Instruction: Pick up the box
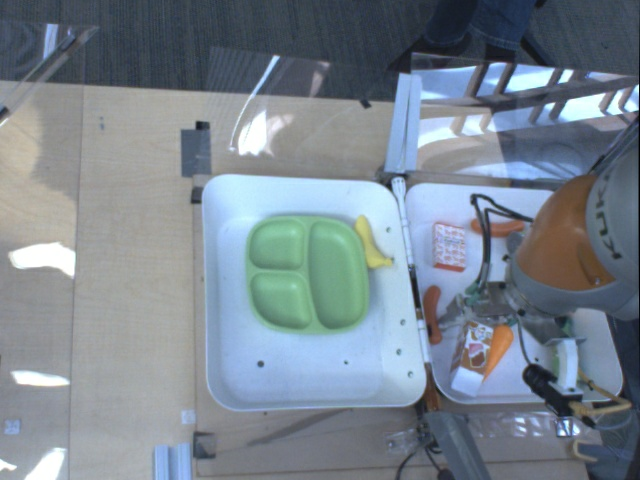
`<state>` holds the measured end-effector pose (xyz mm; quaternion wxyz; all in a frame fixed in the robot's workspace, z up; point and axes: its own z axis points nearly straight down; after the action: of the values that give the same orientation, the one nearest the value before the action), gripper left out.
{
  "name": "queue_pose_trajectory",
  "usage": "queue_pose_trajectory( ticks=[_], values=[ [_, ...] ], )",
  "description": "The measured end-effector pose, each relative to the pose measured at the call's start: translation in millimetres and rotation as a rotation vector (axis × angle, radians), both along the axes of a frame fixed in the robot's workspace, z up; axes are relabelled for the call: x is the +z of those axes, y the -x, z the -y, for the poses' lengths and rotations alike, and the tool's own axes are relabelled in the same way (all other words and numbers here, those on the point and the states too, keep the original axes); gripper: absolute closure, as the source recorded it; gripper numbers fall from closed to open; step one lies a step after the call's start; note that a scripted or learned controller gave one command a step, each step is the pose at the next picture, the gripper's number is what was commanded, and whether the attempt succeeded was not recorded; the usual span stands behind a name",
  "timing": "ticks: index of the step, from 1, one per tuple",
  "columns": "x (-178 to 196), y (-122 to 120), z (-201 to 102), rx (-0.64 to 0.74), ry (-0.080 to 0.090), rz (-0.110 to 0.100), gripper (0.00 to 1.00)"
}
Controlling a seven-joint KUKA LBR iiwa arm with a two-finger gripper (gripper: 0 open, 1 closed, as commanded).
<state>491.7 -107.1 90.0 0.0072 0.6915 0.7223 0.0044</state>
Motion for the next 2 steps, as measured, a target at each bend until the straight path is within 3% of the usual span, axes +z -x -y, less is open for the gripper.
queue_pose_trajectory(
  ticks=[1, 2],
  values=[
    [36, -7, 83, -0.022, -0.001, -0.009, 0.0],
    [248, -14, 69, 0.305, 0.004, -0.006, 0.0]
  ],
)
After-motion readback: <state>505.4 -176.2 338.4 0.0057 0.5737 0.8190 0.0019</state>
